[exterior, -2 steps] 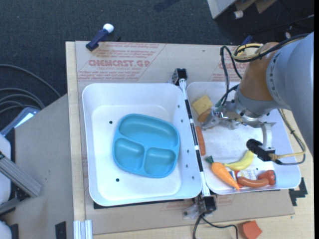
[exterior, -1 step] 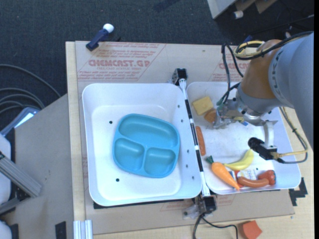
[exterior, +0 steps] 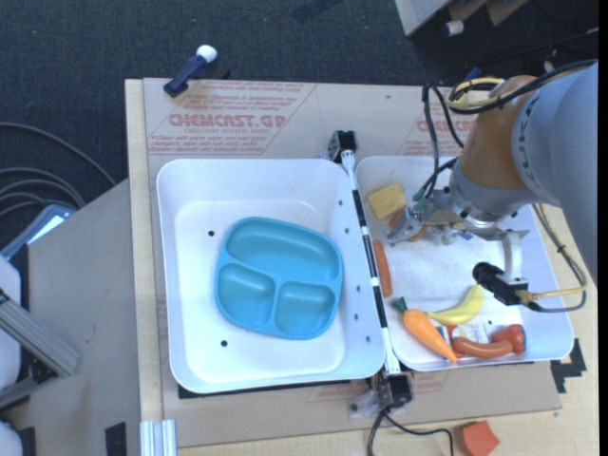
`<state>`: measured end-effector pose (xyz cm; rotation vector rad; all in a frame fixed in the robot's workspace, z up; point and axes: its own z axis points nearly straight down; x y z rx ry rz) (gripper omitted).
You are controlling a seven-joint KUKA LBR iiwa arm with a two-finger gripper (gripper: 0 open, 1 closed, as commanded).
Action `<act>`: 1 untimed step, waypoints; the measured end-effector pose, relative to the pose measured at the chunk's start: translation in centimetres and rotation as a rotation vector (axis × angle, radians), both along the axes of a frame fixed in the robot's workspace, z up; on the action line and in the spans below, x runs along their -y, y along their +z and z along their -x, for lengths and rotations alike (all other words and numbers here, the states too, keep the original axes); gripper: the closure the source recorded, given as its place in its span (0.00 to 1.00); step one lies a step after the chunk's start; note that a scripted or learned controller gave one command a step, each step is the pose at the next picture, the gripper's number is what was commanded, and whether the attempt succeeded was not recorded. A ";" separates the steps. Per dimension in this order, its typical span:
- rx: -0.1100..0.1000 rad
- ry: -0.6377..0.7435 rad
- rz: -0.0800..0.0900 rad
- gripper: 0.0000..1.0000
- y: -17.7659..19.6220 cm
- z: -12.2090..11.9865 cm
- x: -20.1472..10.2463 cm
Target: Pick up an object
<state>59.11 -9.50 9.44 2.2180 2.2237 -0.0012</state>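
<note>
The grey arm's end effector [exterior: 418, 224] hangs low in the right shallow white bin [exterior: 546, 255], beside the tan foam block [exterior: 387, 200], probably lining up a pick; whether it is released or clenched I cannot tell. Nearer than that block lie a yellow plastic banana [exterior: 458, 309], an orange toy carrot [exterior: 427, 332] and a red sausage [exterior: 486, 346], clustered against the bin's near wall.

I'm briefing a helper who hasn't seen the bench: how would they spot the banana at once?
Look in the right-hand white bin, at its near corner where the toy foods cluster. The banana is the curved yellow piece lying just above the orange carrot and the red sausage; it is the only yellow curved item there.
</note>
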 end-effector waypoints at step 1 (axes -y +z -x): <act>-0.003 -0.003 -0.002 0.00 -1.1 8.1 0.0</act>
